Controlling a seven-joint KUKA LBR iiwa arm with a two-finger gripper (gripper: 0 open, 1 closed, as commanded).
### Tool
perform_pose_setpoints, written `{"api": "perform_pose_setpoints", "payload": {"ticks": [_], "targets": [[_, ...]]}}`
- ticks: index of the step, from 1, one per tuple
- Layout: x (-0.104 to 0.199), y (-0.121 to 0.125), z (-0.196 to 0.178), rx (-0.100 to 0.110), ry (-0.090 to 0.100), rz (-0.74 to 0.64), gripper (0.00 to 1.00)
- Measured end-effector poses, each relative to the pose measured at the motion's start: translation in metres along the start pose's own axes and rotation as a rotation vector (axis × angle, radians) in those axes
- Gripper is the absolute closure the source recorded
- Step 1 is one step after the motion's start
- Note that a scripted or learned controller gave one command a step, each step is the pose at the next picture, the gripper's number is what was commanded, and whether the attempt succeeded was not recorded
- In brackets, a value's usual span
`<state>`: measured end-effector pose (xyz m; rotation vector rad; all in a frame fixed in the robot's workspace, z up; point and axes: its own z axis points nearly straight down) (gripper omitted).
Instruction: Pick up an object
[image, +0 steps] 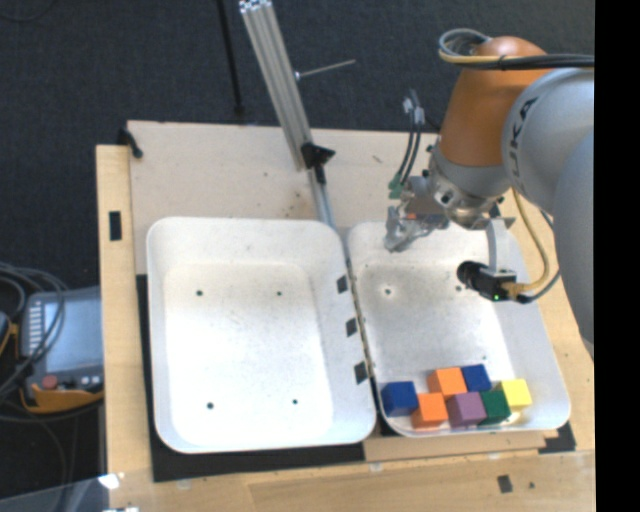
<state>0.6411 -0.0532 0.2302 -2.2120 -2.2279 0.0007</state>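
The tool (405, 232) hovers over the right bin's (430, 300) upper edge; coloured blocks (455, 395) cluster lower right.

The scene is evenly and fairly brightly lit from above. The two white bins (250, 330) are rendered pale, nearly washed out, with only faint shadows along their rims. A soft highlight is seen on the orange band (480, 100). Overall sharpness is modest; fine detail is softened, and the dark floor (60, 70) is left murky.
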Motion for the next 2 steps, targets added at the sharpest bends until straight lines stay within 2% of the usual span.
{"api": "perform_pose_setpoints", "payload": {"ticks": [2], "targets": [[0.103,0.012,0.012,-0.003,0.0,0.0,1.0]]}}
